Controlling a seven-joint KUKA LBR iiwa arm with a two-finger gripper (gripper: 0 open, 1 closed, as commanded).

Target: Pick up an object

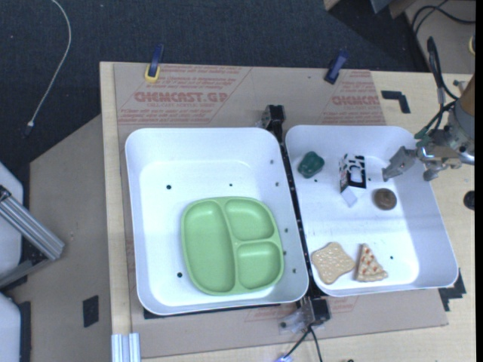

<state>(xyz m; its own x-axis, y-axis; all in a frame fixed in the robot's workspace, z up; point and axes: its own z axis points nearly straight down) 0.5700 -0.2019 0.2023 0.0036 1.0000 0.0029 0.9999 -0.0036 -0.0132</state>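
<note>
The gripper (411, 166) hangs at the right bin's (423, 236) far right rim, two grey fingers spread apart, one angling down-left over the white floor, the other pointing down at the rim, and nothing sits between them. Nearest to it is a small brown round piece (386, 199), just below and left of the left finger, apart from it; being round, it has no long axis to speak of. Left of that stands a black-and-white block (352, 172), its long axis running roughly up and down the view, tipped slightly, with a pale tab at its lower end. Further left, near the bin's dividing edge, lies a dark green lump (310, 164). Down at the near side, a speckled tan cracker-like slice (332, 262) lies flat, and just beside it a pizza wedge (369, 264) with its narrow tip pointing up the view, away from the near rim. The left bin (151, 225) carries a pale green divided plate (230, 244), long axis up-down and a touch tilted. Both bins rest on a cardboard sheet (226, 89) printed in red, pinned by a yellow clamp (154, 65) and a blue clamp (336, 66), over a pale wooden bench (75, 194) on dark carpet (189, 13), with a white cable (56, 44) trailing across it.
</note>
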